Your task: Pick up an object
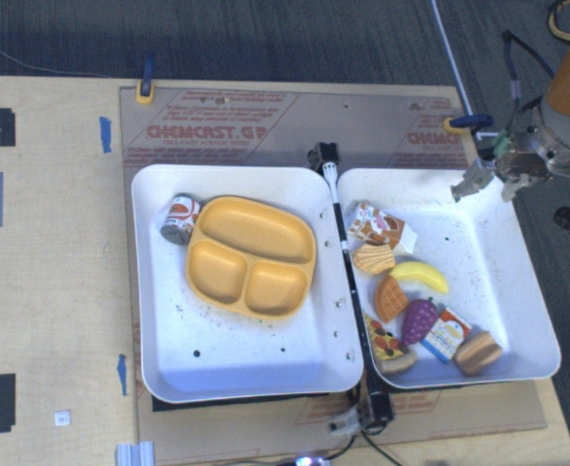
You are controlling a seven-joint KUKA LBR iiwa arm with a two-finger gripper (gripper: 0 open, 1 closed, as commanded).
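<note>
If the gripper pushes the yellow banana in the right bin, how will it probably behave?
The banana looks like smooth toy plastic, so probably stiff, light and somewhat slippery. Its curved shape suggests it may spin or rock instead of sliding straight. A waffle lies beside it, so a push may shift that too.

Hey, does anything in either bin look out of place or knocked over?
One thing: a small can in the left bin lies on its side, wedged against the yellow divided tray's upper-left edge. The toy food in the right bin is heaped along its left wall, but nothing looks spilled or damaged.
</note>
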